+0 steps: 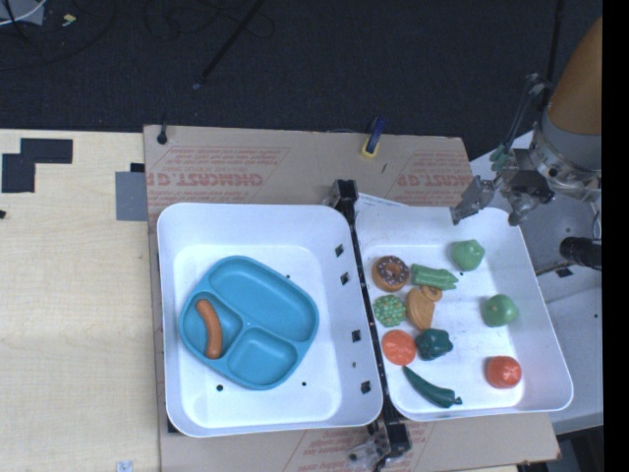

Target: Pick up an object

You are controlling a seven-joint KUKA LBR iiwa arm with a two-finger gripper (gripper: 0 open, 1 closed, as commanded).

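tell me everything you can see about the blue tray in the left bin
The tray is a light blue, smooth plastic-looking dish with rounded corners, split by raised ridges into three compartments: a large one at the upper right, one at the left and one at the bottom. It lies flat, right side up, turned at a slant on the floor of the left bin, apart from the bin's walls. A small orange-brown sausage lies in its left compartment; nothing else touches it.
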